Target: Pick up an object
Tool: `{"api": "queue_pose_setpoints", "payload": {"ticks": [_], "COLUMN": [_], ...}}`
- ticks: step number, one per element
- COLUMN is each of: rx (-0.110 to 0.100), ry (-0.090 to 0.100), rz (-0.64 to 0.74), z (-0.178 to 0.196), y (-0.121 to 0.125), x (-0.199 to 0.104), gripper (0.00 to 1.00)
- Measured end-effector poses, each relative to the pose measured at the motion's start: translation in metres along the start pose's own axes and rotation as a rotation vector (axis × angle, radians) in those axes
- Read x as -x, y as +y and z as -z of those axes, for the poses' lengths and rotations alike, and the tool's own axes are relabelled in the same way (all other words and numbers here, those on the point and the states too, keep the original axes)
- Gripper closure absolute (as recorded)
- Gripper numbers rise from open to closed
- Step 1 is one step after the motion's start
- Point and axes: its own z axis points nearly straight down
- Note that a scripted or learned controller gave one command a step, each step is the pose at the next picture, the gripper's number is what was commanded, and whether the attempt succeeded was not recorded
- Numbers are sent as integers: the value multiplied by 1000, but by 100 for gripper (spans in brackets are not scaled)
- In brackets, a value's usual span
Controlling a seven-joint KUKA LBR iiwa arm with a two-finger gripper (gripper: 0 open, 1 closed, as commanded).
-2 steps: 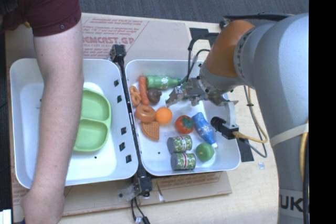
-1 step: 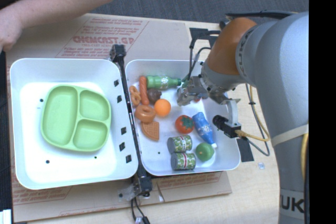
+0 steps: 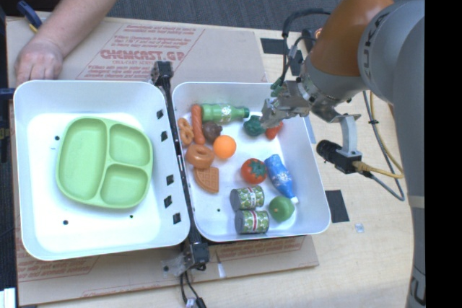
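A: Entry. Arm (image 3: 375, 40) comes in from the upper right of the frame, wrist low over the top right corner of the right bin (image 3: 312, 177). Left bin (image 3: 29, 155) holds only a green tray (image 3: 105, 162), centre left. A person's forearm (image 3: 79, 3) lies across the upper left, hand resting at the left bin's top edge.

B: Gripper?

A: Gripper (image 3: 273, 115) sits down among the toys at the upper right of the right bin, just beside a dark green piece (image 3: 253, 128) and a small red piece (image 3: 273, 131). Cannot tell how the jaws stand; the wrist body hides them from above.

B: Which object is the target?

A: My judgement: one of those two, most likely the red one, directly under the tool. Other candidates lie further down: green bottle (image 3: 222, 112), orange ball (image 3: 224, 147), tomato (image 3: 253, 171), blue bottle (image 3: 279, 175), two cans (image 3: 250, 209), lime (image 3: 281, 208).

B: Step in hand?

A: Reach and descent, grasp unconfirmed. Next move calls for closing on one piece cleanly, then a straight lift clear of the bin wall.
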Motion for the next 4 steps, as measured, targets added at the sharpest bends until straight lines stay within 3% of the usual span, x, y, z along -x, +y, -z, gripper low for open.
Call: {"api": "queue_pose_setpoints", "payload": {"ticks": [1,2,3,4], "rx": [-3,0,-3,-2], "ry": [-1,1,1,1], "rz": [2,1,-2,0], "z": [-128,-27,15,39], "y": [18,60,-9,-58], "x": [-42,-97,-91,-110], "gripper": [100,100,100,100]}}
